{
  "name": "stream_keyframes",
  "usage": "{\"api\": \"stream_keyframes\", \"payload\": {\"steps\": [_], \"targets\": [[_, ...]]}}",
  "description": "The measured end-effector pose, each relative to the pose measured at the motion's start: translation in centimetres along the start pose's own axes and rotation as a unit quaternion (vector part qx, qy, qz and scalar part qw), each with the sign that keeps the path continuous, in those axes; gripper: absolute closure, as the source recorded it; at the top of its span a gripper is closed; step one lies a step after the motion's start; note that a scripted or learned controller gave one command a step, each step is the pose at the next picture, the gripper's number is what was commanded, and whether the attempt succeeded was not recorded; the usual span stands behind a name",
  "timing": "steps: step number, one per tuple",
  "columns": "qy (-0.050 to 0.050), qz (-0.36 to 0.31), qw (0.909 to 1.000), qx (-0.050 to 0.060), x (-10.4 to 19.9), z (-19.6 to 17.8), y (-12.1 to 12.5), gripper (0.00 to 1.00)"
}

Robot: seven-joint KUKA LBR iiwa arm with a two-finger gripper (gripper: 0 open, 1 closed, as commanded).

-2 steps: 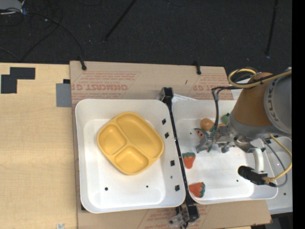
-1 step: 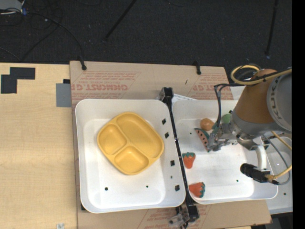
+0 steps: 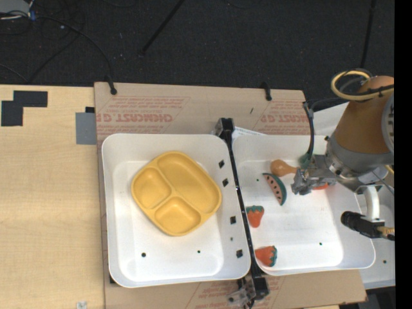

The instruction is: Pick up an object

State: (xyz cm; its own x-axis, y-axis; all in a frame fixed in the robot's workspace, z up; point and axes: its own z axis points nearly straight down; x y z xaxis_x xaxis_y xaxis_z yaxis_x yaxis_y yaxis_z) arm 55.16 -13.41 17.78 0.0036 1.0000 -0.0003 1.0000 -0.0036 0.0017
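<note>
Reaching seems to be the step in hand: the arm comes in from the right side of the scene and its gripper hangs low over the right bin, close to several small objects. Whether it grips anything cannot be told; nothing is visibly pinched, and at this size it is unclear whether the tool is spread or pressed together.

The right bin holds four small items. A tan rounded piece lies just left of the gripper, near the far side of the bin. A watermelon slice, red with a green rind, lies just beside it, a little nearer the viewer. A second red and green piece sits against the divider between the bins, and a third rests near the bin's near left corner. The left bin holds a yellow divided plate, tilted diagonally, with three compartments.

As a judgement, the tan piece or the watermelon slice is the likeliest target, being nearest the tool. The next move calls for centring over one item, descending until the tool straddles it, then closing and lifting straight up. The two items lie close together, so a poorly centred descent could nudge one aside.

The arm's orange band sits above the wrist at the right edge, with the grey wrist angling down and leftward into the bin. Dark cable runs along it.
</note>
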Motion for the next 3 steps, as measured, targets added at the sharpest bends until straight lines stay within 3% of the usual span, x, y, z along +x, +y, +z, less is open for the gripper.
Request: {"api": "stream_keyframes", "payload": {"steps": [2, 3], "targets": [[0.0, -0.003, 1.0, 0.0, 0.5, -8.8, -0.1, 1.0], [0.001, -0.004, 1.0, 0.003, 5.7, -7.1, -0.4, 1.0]]}}
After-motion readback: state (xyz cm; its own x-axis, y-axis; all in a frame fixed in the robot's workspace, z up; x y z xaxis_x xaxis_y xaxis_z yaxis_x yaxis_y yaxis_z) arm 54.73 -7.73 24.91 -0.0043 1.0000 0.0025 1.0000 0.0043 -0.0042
